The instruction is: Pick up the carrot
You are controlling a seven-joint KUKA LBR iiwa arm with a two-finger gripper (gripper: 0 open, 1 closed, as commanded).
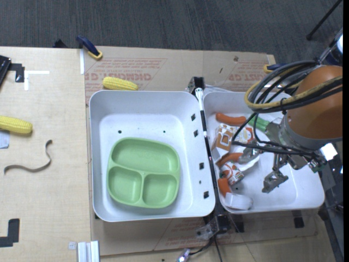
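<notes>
The carrot (pixel 231 117) is an orange, elongated piece lying across the far end of the right bin (pixel 305 198), with a green bit (pixel 261 125) near its right end. My gripper (pixel 275 183) hangs over the near right part of that bin, well to the front and right of the carrot. It is open, nothing sits between its fingers, and it touches none of the objects. The arm's orange band (pixel 322 105) and cables cover the bin's far right corner.
Left of the gripper lie an orange-and-white packet (pixel 224 136), two more orange pieces (pixel 229 158) (pixel 223 186) and a white object (pixel 238 202). The left bin (pixel 103 113) holds a green divided plate (pixel 144 172). Two corn cobs (pixel 119 83) (pixel 15 125) lie on the bench.
</notes>
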